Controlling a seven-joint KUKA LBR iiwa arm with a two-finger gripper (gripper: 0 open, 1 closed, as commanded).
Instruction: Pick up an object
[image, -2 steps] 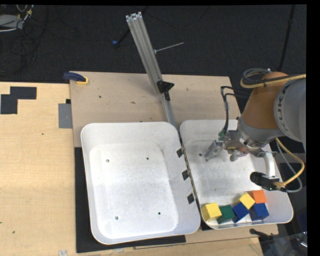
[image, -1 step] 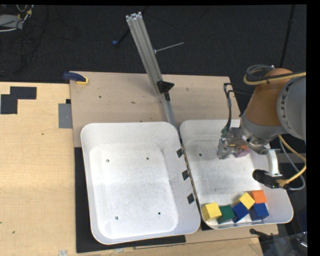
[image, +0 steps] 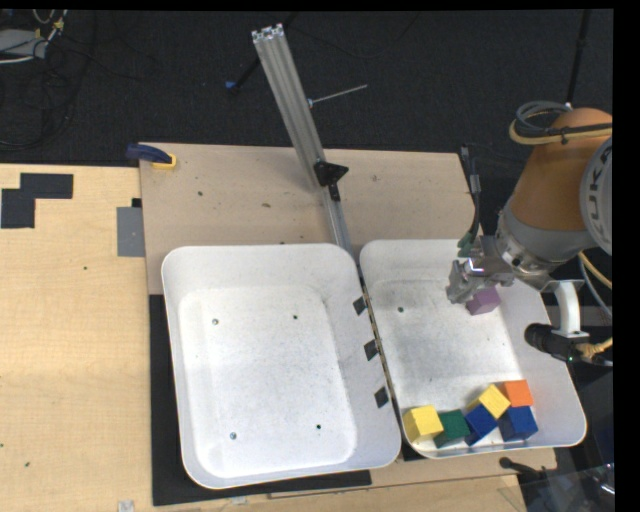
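A blue and yellow clamp (image: 150, 155) is lying at the far left corner of the worktop (image: 240, 195), and a slanted metal rail (image: 298, 118) is rising from behind the two bins. The left bin (image: 190, 275) is sitting with its speckled white floor showing. The right bin (image: 400, 262) is holding a cluster of blocks in its near corner: a yellow block (image: 423, 421), a green block (image: 451, 428), a second yellow block (image: 493, 401), two blue blocks (image: 518, 424) and an orange block (image: 517, 391). Farther back, the gripper (image: 474, 288) is hovering over the right bin's far right part, with a purple block (image: 485, 300) sitting right at its fingers, which appear to be closing around it. The grey arm (image: 560, 185) is reaching in from the right.
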